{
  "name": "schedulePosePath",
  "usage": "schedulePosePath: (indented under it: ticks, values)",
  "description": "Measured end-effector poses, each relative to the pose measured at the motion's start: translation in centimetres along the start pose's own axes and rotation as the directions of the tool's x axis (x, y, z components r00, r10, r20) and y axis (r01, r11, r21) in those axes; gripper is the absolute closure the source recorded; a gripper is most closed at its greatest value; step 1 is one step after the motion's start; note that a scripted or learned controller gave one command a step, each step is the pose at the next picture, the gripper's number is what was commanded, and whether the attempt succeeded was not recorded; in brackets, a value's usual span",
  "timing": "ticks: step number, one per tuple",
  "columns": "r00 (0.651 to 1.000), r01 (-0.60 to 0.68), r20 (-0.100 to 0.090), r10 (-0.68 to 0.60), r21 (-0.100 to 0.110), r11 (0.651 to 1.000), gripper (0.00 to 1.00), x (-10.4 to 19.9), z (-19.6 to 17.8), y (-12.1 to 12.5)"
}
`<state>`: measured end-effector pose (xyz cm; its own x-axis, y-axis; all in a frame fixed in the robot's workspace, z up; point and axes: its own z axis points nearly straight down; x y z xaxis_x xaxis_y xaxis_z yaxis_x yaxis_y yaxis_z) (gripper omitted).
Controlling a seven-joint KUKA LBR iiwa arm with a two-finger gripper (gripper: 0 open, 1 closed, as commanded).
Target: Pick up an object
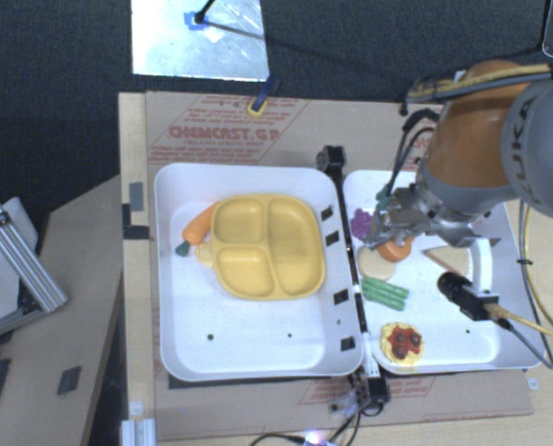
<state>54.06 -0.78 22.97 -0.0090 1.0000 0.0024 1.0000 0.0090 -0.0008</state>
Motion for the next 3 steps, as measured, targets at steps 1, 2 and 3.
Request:
schedulePosePath:
  ticks: [1,2,3]
  values:
    - [1.0,-0.001,0.001,0.001,0.0,1.0,1.0,3.4,-0.4,-2.1]
    - [1.0,-0.007,0.002,0.007,0.0,1.0,1.0,3.4,1.4,-2.8]
    - [1.0,-0.004,0.002,0.004,-0.003,1.0,1.0,4.0,0.2,-2.0]
